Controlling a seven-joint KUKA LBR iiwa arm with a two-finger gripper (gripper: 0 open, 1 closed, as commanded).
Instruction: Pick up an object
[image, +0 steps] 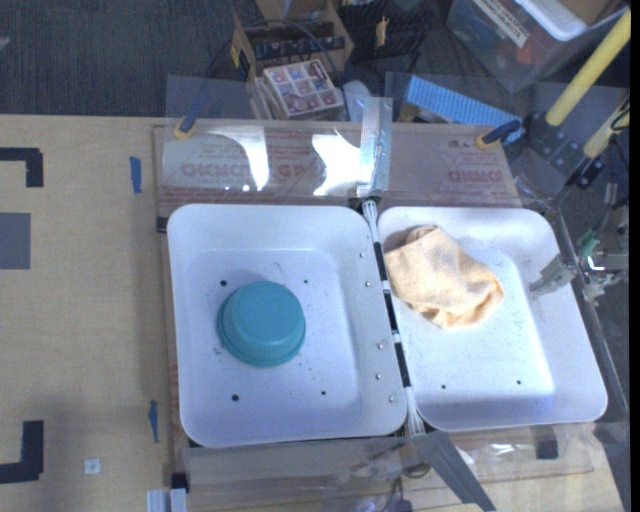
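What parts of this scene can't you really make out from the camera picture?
- End effector: at the camera view's right edge, over the right white plastic bin; too small and blurred to tell whether it is open or shut.
- Crumpled yellow cloth: its folds hide whatever might lie underneath.
- Round teal plastic bowl in the left white plastic bin: lying upside down, inside hidden.

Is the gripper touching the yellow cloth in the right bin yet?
Apart. The camera view shows bare white bin floor between the gripper at the right bin's edge and the yellow cloth.
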